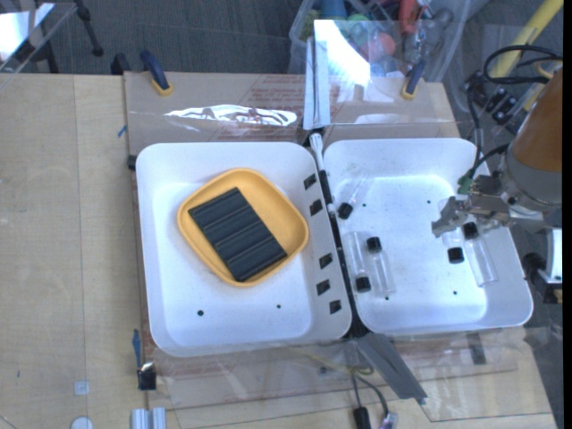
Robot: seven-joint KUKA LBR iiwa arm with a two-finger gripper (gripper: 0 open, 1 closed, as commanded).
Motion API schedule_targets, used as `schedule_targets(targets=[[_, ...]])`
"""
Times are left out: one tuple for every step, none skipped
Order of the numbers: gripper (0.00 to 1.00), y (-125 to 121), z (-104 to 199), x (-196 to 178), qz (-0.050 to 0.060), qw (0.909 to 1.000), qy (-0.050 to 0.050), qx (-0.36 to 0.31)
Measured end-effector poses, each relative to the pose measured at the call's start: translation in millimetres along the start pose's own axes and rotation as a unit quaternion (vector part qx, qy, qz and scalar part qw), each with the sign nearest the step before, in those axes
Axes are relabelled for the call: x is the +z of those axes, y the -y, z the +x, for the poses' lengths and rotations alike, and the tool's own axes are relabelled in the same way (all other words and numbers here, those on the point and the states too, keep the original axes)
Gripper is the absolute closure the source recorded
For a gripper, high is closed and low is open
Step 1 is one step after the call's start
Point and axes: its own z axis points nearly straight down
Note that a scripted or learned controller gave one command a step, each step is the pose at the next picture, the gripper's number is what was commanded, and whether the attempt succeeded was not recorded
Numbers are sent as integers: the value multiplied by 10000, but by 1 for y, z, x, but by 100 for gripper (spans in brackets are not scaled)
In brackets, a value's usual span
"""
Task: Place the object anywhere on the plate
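Resting flat on the square yellow plate: dark ribbed rectangular slab. Grey gripper over right white bin, claw state unclear; best retreat straight up.

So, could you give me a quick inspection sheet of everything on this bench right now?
Surface: wooden bench bearing two white bins, left bin and right bin.
Job's things: yellow plate in left bin, dark ribbed slab lying on it.
Clutter: clear plastic pieces in right bin.
Grippers: gripper over right bin; finger state unclear.
Cables: black cables at upper right.
Surroundings: clear box of colourful items behind the bins.
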Motion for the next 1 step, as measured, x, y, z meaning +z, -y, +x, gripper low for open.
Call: schedule_targets(targets=[[0, 0, 0, 0, -3, 10000, 0, 0]])
